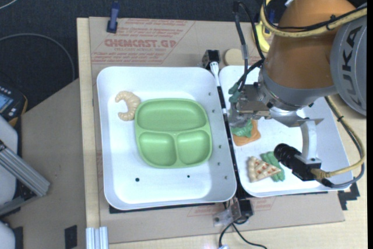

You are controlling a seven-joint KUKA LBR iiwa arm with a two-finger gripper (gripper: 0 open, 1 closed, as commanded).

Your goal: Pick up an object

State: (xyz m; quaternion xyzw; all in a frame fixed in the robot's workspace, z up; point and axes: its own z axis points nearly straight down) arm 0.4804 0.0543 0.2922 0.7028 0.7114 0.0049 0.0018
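White plastic forms both shallow bins on the table (87, 143), which is covered by a brown board printed with red lettering. The left bin (116, 183), filling the centre-left of the frame, holds a pale green divided plate (173, 132) with one long compartment at the top and two smaller ones below; nothing lies in those compartments. Just beside the plate's upper left corner, touching or nearly touching its rim, rests a tan toy croissant (128, 104), curled like a crescent.

The right bin (332, 143), at centre-right, is largely covered by the grey arm with its orange band (303, 26). On the bin's floor near its left wall lies an orange toy with a green top (245, 131), flat and small. Lower down sits a toy pizza slice (260, 169), tan with reddish spots, and a green leafy piece (274, 164) touches its right side.

The claw (239, 119) hangs at the left side of the right bin, directly above the orange toy with a green top; its tips are dark and blurred against the toy, so how far it is open, or whether it grips anything, cannot be told.
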